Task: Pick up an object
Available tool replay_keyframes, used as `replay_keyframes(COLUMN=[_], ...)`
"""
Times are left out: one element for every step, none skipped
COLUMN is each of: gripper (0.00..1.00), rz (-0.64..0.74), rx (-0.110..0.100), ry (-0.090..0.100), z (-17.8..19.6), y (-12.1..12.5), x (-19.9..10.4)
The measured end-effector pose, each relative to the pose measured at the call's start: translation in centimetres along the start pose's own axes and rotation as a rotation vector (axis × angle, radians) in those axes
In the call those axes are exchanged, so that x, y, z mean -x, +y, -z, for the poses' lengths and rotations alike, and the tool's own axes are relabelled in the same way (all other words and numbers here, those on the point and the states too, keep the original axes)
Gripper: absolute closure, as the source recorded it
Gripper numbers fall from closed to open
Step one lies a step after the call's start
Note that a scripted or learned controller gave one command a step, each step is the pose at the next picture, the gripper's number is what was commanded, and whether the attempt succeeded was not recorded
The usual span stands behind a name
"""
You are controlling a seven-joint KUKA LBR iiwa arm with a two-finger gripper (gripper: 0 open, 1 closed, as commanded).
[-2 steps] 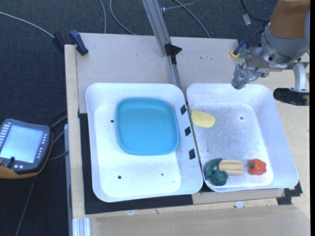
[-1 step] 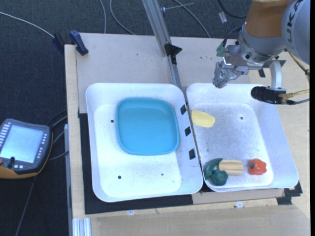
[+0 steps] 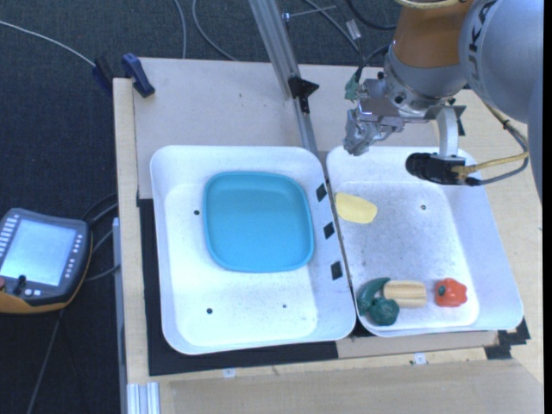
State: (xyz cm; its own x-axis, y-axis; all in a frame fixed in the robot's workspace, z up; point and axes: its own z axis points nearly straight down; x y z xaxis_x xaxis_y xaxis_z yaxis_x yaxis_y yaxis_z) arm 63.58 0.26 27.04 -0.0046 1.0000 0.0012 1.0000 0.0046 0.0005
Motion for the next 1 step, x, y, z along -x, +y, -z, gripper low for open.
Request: replay_keyframes(gripper=[1.00], rz=[0.000], rx=[-0.001], ry=[0.000], z=[-0.67], y=[-0.13], x=[-5.55])
